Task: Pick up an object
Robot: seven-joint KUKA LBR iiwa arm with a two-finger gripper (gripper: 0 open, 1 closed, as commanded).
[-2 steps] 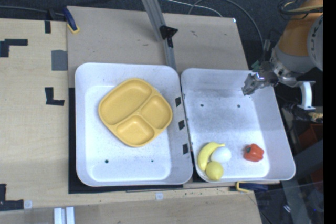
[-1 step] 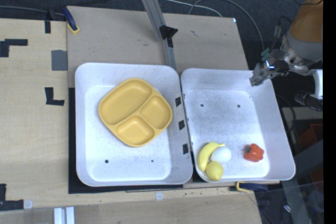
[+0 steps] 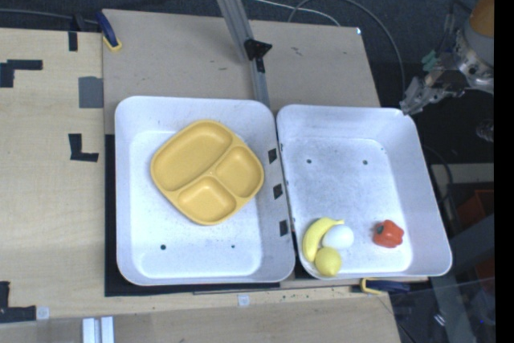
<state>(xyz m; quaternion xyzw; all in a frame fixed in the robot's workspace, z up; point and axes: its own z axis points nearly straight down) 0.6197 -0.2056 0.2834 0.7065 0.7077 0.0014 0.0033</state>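
Note:
In the right bin [image 3: 361, 173], near its front edge, lie a yellow banana [image 3: 319, 231], a white egg [image 3: 340, 237] and a yellow lemon [image 3: 328, 260], bunched together. A red pepper [image 3: 389, 234] sits a little to their right. The left bin [image 3: 144, 253] holds a yellow divided plate [image 3: 207, 171]. My gripper [image 3: 415, 98] hangs at the far right, just outside the right bin's back right corner, well away from the objects. Nothing shows between its fingers.
A grey metal pole [image 3: 233, 4] slants down from the top to the seam between the bins. Cables [image 3: 337, 8] trail over the bench behind the right bin. The wooden bench [image 3: 48, 173] extends to the left.

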